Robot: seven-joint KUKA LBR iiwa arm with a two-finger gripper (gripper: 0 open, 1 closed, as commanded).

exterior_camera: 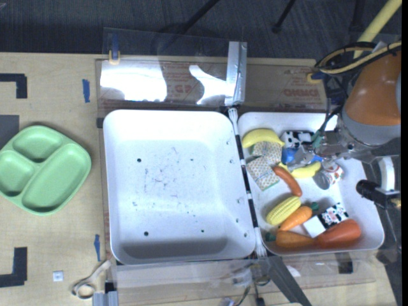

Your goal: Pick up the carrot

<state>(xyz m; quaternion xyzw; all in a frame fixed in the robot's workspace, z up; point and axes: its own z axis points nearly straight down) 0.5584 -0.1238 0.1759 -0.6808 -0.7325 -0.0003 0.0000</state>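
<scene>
- My pincer (pixel 317 146) hangs over the back part of the right bin (pixel 376 238), under my orange-banded wrist; I cannot tell how it is set, as the wrist and cabling hide that end from above.
- Nothing I can see is lifted off the pile, so I judge the pick as not yet made.
- Just below the pincer lie a small blue piece (pixel 290 155), a little yellow piece (pixel 306 170) and a grey lump (pixel 322 180).
- Beside them toward the divider lies a slim orange-red item (pixel 288 179), slanted; it may be a carrot too, but I cannot be sure.
- The carrot (pixel 296 218) I take as my target lies further toward the front of the bin, tilted, touching the corn cob (pixel 282 210) on one side and a white block (pixel 313 225) on the other.
- Along the front wall rest a larger red-orange piece (pixel 338 233) and another orange one (pixel 293 238).
- The left bin (pixel 127 145) and the green divided plate (pixel 41 169) play no part here.
- What remains, in my judgement: shift forward over the carrot, descend, close on it and raise it.
</scene>
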